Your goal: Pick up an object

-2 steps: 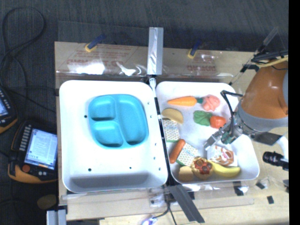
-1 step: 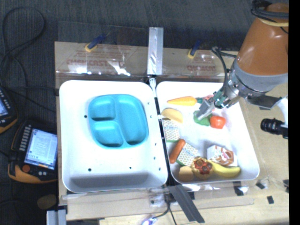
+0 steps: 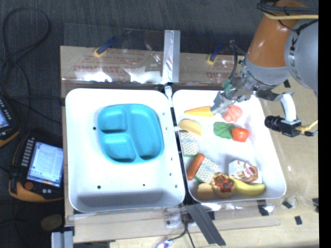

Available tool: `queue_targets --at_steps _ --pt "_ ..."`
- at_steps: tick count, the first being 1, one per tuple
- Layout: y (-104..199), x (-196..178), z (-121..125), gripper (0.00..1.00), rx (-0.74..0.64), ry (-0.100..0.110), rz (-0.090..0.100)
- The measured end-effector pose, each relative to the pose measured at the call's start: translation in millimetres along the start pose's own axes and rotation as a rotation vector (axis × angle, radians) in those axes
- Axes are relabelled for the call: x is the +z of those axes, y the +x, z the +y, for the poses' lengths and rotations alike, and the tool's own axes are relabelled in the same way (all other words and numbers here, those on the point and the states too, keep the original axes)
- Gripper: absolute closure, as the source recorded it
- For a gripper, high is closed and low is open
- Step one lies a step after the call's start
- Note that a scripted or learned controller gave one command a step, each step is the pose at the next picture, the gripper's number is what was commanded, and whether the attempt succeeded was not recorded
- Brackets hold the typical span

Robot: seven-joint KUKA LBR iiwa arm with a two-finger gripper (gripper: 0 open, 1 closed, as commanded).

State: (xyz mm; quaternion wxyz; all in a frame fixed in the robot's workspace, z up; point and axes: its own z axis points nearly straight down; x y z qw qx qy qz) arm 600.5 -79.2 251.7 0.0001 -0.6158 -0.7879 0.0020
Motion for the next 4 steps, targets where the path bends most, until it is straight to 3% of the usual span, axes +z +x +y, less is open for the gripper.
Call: queue_targets --at_steps 1,2,3,4 --pt "-1 28 -57 1.0 0.161 0.0 0.002" --pt "7 49 -119 1.0 0.515 0.003 0.003" --pt "-35 153 -129 1.0 0.252 0.0 0.003" --pt "-7 90 -122 1.0 0.264 0.001 0.003"
